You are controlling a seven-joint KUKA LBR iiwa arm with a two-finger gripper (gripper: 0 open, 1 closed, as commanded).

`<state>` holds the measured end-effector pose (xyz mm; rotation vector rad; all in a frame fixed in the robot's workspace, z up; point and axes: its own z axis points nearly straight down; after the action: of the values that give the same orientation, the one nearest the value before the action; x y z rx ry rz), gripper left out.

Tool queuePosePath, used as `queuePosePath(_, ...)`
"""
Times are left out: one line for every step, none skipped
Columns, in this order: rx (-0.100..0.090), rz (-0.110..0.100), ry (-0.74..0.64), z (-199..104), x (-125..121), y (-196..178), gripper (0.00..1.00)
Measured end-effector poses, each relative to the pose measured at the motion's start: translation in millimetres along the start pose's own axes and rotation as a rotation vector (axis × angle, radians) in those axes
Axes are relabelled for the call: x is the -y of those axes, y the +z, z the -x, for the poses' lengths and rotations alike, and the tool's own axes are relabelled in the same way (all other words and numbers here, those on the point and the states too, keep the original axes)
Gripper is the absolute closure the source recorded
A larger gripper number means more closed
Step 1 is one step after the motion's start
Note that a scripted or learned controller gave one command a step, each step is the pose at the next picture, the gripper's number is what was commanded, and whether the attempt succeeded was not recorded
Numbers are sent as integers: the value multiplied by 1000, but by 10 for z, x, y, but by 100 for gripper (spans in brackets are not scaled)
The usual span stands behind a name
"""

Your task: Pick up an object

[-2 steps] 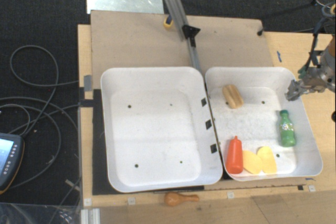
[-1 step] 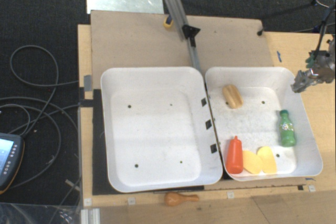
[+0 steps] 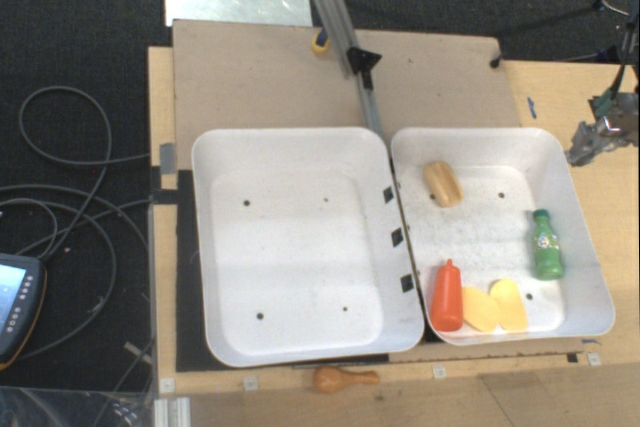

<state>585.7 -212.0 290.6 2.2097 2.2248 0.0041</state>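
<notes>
The right bin (image 3: 480, 150) holds several objects. A tan bread roll (image 3: 442, 183) lies near its back left. A green bottle (image 3: 546, 245) lies along its right side. A red bottle (image 3: 447, 295) stands at the front left, with two yellow pieces (image 3: 495, 307) just right of it. My gripper (image 3: 590, 143) hangs at the view's right edge, just outside the right bin's back right corner, well apart from every object.
The left bin (image 3: 290, 245) sits beside the right one. A brown pear-shaped object (image 3: 345, 378) lies on the bench in front of the bins. A slanted metal pole (image 3: 335, 5) crosses the back of the bench. Cables lie on the floor at left.
</notes>
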Motion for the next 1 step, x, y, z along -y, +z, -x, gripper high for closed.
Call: queuePosePath(-4,-5,-3,-581,30,162,100)
